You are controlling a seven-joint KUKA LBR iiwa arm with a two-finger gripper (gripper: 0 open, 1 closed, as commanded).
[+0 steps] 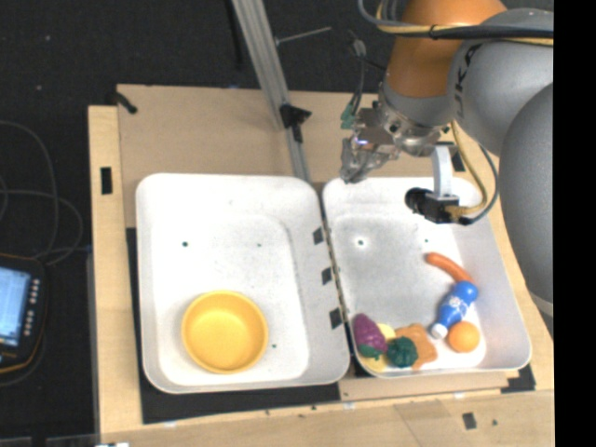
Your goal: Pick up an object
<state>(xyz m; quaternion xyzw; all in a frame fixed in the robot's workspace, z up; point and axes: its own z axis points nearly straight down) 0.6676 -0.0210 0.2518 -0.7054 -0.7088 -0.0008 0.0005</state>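
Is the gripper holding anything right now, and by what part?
Nothing shows between the gripper tips; it hangs over the right bin's far-left corner, apart from the toys.

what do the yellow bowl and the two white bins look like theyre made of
Yellow bowl: probably moulded plastic, uniform saturated colour, smooth with a soft sheen on its rim. Left bin and right bin: likely thin formed plastic, matte white, with rounded corners and shallow sloped walls; fine dark speckles look like wear or dirt. The view cannot confirm any of this.

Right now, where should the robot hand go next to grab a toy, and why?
Probably toward the near corner of the right bin. The gripper hangs over that bin's far left corner, above bare floor, while the toys, like the carrot and bottle, sit clustered at the near end.
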